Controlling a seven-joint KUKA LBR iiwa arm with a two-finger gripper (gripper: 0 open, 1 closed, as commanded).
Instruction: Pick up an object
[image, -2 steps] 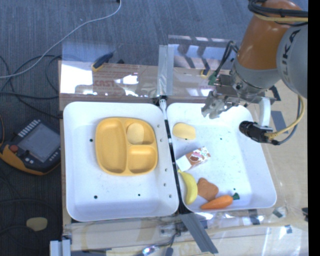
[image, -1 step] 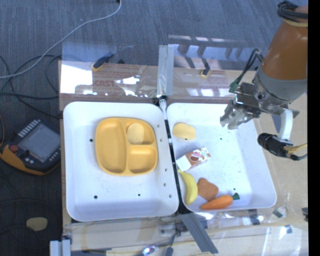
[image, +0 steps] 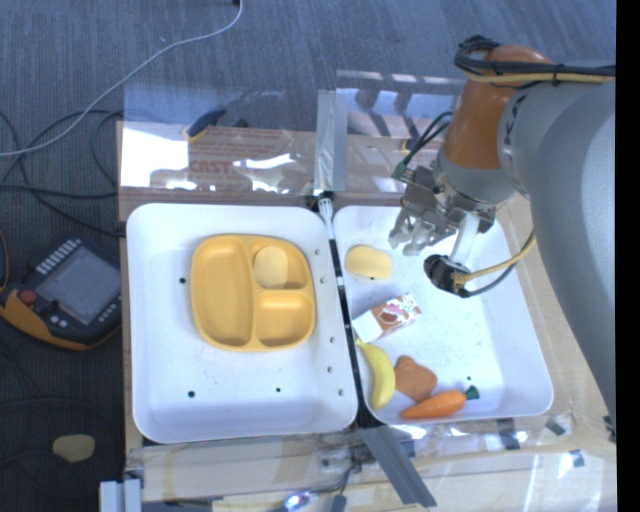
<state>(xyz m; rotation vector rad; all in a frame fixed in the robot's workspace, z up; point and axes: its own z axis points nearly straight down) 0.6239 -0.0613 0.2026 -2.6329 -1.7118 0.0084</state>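
My gripper (image: 415, 238) hangs over the back of the right bin (image: 505, 345), fingers apart and nothing between them. A pale yellow rounded piece (image: 368, 262) lies just left of and below the fingertips, apart from them. Nearer the front lie a small red-and-white carton (image: 390, 315), a banana (image: 378, 372), a brown-orange lump (image: 415, 378) and a carrot (image: 435, 404).
The left bin (image: 160, 380) holds a yellow divided tray (image: 240, 300) with a pale round item (image: 270, 265) in its upper right compartment. A ridge (image: 338, 300) separates the bins. A black cable loop (image: 445, 272) dangles beside the gripper. A pendant (image: 65, 290) lies on the floor at left.
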